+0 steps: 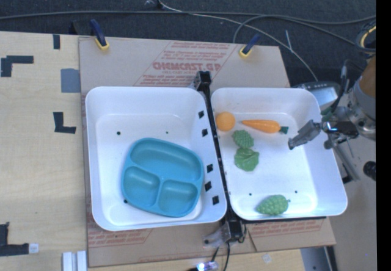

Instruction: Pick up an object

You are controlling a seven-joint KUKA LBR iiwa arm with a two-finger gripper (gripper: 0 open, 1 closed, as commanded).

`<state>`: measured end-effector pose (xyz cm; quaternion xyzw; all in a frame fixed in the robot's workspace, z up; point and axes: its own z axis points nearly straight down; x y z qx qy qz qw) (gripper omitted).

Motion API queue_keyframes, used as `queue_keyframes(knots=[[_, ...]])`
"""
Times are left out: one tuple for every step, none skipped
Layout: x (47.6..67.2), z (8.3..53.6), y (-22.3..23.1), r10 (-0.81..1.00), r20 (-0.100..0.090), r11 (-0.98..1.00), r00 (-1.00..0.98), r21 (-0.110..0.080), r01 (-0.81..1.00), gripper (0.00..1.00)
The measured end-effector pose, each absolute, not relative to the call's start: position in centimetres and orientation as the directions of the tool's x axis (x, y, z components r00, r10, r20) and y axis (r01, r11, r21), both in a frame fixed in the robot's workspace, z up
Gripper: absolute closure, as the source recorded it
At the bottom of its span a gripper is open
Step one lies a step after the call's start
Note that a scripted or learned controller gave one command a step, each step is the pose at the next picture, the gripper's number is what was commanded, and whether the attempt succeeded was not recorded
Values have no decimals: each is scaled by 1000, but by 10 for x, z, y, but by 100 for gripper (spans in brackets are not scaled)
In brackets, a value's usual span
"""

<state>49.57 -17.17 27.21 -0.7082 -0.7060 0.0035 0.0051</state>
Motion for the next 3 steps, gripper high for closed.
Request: queue_keyframes(knots=[[498, 278, -171, 1000, 0, 1, -1, -1, 1000, 0], [490, 224, -178, 1000, 0, -1, 1, -5, 1000, 0], [484, 161, -179, 1000, 2, 0, 0, -7, 1000, 0]])
